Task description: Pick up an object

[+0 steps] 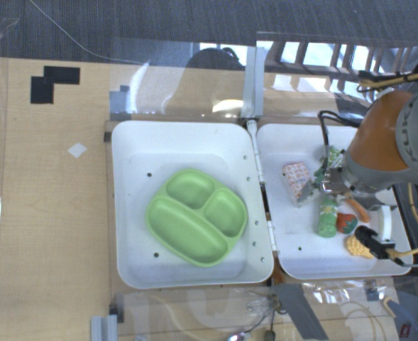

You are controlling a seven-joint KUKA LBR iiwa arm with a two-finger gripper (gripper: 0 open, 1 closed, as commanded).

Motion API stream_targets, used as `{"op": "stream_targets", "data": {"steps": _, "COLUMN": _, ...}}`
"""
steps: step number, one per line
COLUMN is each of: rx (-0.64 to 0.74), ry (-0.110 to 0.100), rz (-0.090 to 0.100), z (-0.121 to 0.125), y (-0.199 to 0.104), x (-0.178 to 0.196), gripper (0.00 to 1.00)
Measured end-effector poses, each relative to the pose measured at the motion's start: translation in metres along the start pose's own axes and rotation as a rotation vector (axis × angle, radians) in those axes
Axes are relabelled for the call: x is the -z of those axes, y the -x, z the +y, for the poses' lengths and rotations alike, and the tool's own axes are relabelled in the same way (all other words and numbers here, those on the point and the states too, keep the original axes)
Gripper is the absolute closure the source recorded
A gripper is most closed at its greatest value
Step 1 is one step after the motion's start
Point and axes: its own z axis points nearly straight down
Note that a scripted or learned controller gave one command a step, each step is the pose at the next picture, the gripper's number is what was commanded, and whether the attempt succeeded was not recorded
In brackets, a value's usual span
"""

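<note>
Several small items are scattered in the right bin (pixel 294 251): a pinkish, speckled block (pixel 294 177) near its middle, a green bottle-shaped piece (pixel 327 218), an orange-red piece (pixel 348 222) and a yellow ridged piece (pixel 357 246). The gripper (pixel 321 183) is seen just right of the block; its opening cannot be told. A glossy green three-compartment plate (pixel 197 217) is laid in the left bin (pixel 134 155).

The two bins, left (pixel 130 190) and right (pixel 294 251), look like smooth white plastic with a soft sheen. The green divided plate (pixel 196 217) in the left bin is matt, smooth plastic. The bench (pixel 45 212) shows pale wood grain under a clear glossy sheet. The arm's orange band (pixel 375 137) is glossy. The far floor (pixel 194 9) looks like dark, rough carpet.
</note>
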Motion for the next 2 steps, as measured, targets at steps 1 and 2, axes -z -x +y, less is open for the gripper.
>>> {"op": "stream_targets", "data": {"steps": 1, "rx": 0.001, "ry": 0.004, "rz": 0.000, "z": 0.002, "y": -0.001, "x": 0.011, "gripper": 1.00}}
{"op": "stream_targets", "data": {"steps": 2, "rx": 0.004, "ry": 0.000, "rz": 0.000, "z": 0.040, "y": -0.061, "x": 0.111, "gripper": 1.00}}
